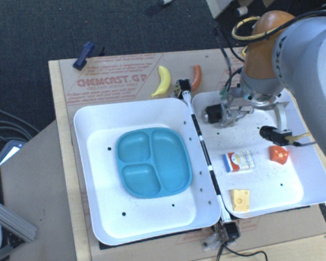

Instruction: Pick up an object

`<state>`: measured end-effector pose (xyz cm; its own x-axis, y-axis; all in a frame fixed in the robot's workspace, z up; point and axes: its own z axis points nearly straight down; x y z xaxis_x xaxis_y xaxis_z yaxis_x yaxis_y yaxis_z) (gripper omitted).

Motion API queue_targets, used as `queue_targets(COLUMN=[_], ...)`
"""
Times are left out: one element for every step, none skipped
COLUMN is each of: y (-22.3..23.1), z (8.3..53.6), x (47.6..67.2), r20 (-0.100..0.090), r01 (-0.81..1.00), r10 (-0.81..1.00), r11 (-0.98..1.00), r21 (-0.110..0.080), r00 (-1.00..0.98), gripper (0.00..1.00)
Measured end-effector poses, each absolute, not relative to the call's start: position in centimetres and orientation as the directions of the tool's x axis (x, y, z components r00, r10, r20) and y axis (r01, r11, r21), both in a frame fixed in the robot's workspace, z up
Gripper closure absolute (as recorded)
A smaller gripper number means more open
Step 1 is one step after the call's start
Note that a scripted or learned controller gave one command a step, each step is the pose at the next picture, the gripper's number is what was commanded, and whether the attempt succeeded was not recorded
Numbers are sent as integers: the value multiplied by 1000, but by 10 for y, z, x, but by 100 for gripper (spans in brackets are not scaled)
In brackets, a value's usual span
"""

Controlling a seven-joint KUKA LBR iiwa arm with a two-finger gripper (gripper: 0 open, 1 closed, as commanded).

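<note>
Tool (229, 114) sits low over the far-left corner of the right white plastic bin (305, 182), with the grey arm (311, 61) reaching in from the right. From this angle I can't tell whether the tool is wide or narrow. A small black cylinder (212, 114) lies just left of the tool; touching or not, can't tell. Pickable items in that bin: a red, white and blue flat card (238, 161) mid-bin, a small orange-red block (278, 155) just to its right, and a yellow cheese-like wedge (241, 200) near the front wall. The left white plastic bin (101, 207) has a blue three-compartment plate (153, 161) in the middle. On the counter (111, 69) behind the bins: a yellow toy banana (161, 81), an orange-red sausage-shaped piece (196, 77), and a dark blue clip-like thing (83, 55) at the far-left corner.
</note>
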<state>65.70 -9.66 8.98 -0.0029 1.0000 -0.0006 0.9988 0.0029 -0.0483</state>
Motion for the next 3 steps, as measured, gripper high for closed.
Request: queue_targets(y=[-97,-96,-97], z=[90,100,100], x=[657,657,657], r20=[-1,-1,-1], r01=[999,999,999], r10=[1000,1000,1000], r11=[3,3,3], r21=[-50,-47,-50], r00=[-3,-4,-3], gripper=[0,100,0])
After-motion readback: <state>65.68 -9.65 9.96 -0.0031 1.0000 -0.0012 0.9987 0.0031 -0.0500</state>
